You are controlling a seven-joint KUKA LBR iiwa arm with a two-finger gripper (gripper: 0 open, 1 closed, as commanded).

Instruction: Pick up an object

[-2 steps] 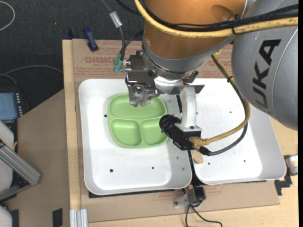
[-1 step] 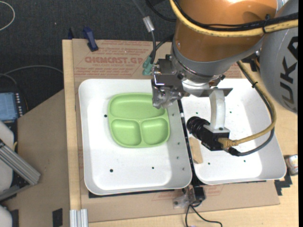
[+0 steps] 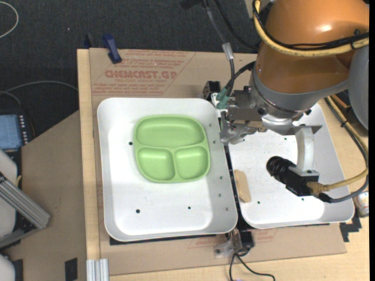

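Where the arm [image 3: 310, 45] reaches in from the right, the gripper [image 3: 234, 127] hangs over the inner edge of the right bin [image 3: 281, 212], close to the seam between the two bins. Whether it is parted or closed cannot be told, as the wrist hides it from above. Nothing is seen gripped.

A green divided plate [image 3: 171, 148] lies flat in the left bin [image 3: 158, 215], toward its rear half, well clear of the walls.

A black cylindrical fitting [image 3: 288, 174] with a cable sits over the right bin. A small tan piece [image 3: 242, 186] lies at that bin's left edge.
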